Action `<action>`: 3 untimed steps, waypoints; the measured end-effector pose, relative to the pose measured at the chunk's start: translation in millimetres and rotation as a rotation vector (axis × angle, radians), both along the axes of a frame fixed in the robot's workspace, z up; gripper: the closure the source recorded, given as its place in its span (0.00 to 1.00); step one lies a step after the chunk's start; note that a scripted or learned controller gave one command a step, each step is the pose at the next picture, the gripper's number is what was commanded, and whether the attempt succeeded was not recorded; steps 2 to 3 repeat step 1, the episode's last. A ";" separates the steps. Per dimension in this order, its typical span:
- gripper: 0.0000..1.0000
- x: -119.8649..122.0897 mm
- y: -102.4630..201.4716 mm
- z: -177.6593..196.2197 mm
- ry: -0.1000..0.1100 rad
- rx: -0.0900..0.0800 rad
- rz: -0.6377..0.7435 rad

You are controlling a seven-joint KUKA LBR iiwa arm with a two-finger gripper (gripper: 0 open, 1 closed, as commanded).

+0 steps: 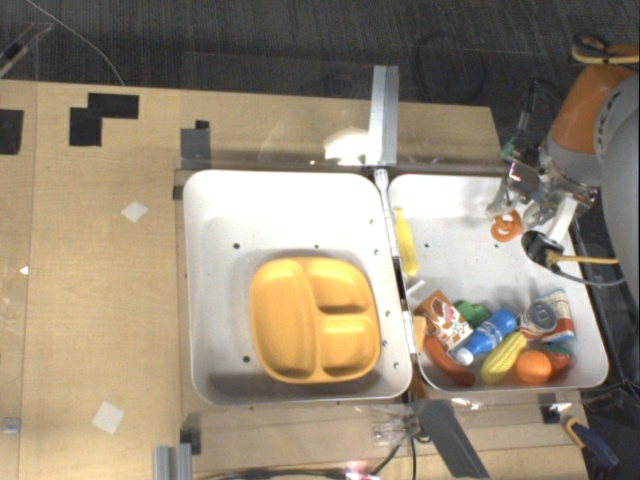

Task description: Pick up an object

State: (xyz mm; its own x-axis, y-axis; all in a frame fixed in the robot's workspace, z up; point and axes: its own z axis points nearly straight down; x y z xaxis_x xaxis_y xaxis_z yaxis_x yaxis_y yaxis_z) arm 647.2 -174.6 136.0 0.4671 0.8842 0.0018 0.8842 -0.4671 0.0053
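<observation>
text: none legible | brown carton (443, 320): printing too small to read | can (545, 315): label blurred, lower right

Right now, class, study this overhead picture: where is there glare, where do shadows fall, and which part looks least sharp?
Camera view: glare whitens the bench edge behind the bins; a soft shadow lies left of and below the yellow tray in the left bin; the hand over the right bin looks slightly blurred, and the heap of toys is small and hard to read.
</observation>
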 end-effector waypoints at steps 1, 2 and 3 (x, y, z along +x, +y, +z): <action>1.00 -17.3 79.5 87.5 -0.006 0.003 -0.113; 1.00 -17.3 79.5 87.5 -0.006 0.003 -0.113; 1.00 -17.3 79.5 87.5 -0.006 0.003 -0.113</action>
